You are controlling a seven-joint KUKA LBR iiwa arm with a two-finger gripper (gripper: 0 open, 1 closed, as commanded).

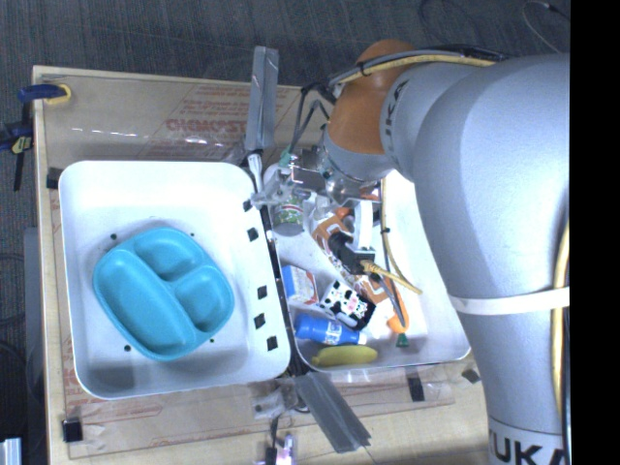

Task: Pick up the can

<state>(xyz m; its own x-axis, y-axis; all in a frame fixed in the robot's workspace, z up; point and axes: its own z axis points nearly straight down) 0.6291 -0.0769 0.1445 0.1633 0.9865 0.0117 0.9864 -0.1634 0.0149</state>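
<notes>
Can [288, 217], seen end-on, sits at the right bin's [438, 342] upper left corner, just beside the divider. Gripper [291, 194] is directly over it; whether it grips the can, cannot tell. Clutter below: blue tube [327, 331], banana [345, 355], dice-patterned block [345, 302]. Left bin [82, 260] holds a blue divided tray [163, 292]. Lift apparently not yet made.

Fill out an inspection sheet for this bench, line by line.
Surface: bench bears a left bin and a right bin, side by side.
Job's things: can, upright at the right bin's far left, under the gripper.
Clutter: teal tray in the left bin; blue bottle, banana and dice-patterned block in the right.
Grippers: gripper above the can.
Cables: black cables at the wrist.
Surroundings: dark floor; blue clamp.
</notes>
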